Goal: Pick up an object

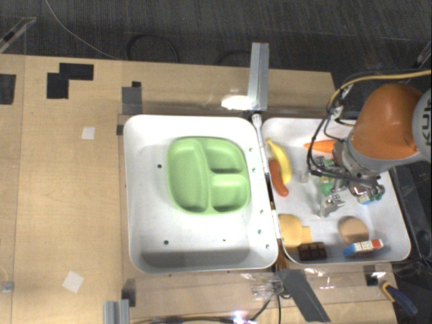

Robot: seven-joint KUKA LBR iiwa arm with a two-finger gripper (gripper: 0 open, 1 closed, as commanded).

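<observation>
My gripper (329, 202) hangs over the middle of the right bin (398, 231), below the arm's orange band (386, 121). It is above bare bin floor, with nothing visibly in its grasp. Around it lie a yellow banana (279, 160) and a red sausage (278, 179) to the left. An orange carrot (320, 145) lies just behind it, partly hidden by the arm. A round tan bun (354, 229) sits to the front right.
A tan pear-shaped piece (293, 228), a brown chocolate block (312, 251) and a small blue, white and red box (363, 248) lie along the right bin's front edge. The left bin (142, 181) holds a green divided plate (206, 174).
</observation>
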